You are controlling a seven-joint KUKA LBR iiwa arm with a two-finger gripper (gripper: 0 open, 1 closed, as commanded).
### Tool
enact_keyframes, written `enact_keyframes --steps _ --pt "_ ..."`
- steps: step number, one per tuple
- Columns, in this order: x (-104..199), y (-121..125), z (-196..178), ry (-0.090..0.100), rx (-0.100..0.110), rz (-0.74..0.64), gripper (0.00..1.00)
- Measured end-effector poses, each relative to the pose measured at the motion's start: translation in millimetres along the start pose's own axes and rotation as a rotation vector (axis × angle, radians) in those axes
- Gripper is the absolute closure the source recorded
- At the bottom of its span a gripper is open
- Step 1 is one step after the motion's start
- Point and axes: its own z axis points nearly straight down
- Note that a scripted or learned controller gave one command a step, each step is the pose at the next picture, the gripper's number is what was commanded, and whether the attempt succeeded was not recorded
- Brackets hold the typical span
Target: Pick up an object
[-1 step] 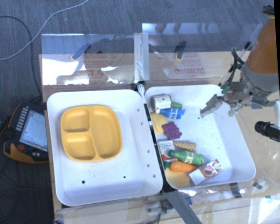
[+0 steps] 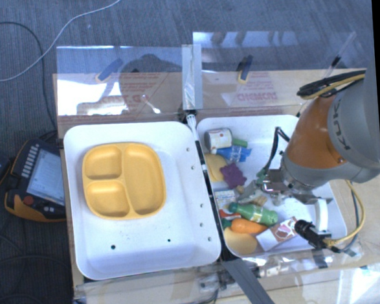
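In the right bin [image 2: 338, 232], closest to us, lie an orange carrot [image 2: 246, 227] and a green bottle [image 2: 254, 212]. Just behind them hangs the gripper [image 2: 261, 190] — I cannot tell its state. Farther back sit a purple toy [image 2: 233, 174] and a white cup [image 2: 219, 139]. The left bin [image 2: 119, 250] holds a yellow tray [image 2: 123, 180].

I see a yellow three-compartment plastic plate [image 2: 123, 180] lying flat in the left shallow white bin [image 2: 145, 255]. At 9 o'clock of that bin, on dark grey carpet [image 2: 17, 95], sits an orange-and-grey teach pendant w/ screen [image 2: 33, 182]. Thin white cable [image 2: 71, 23] runs at 11 o'clock.
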Motion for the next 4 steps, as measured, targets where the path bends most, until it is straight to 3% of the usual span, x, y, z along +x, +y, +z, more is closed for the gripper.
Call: enact_keyframes --steps 1,2,3,4 --pt "15 -35 -30 -0.001 0.002 -0.070 0.00" --pt "25 -15 -45 -0.001 0.002 0.058 0.00" --pt "2 -34 -57 -0.001 0.002 0.064 0.00" --pt "4 -29 3 -0.008 -0.018 0.037 0.00"
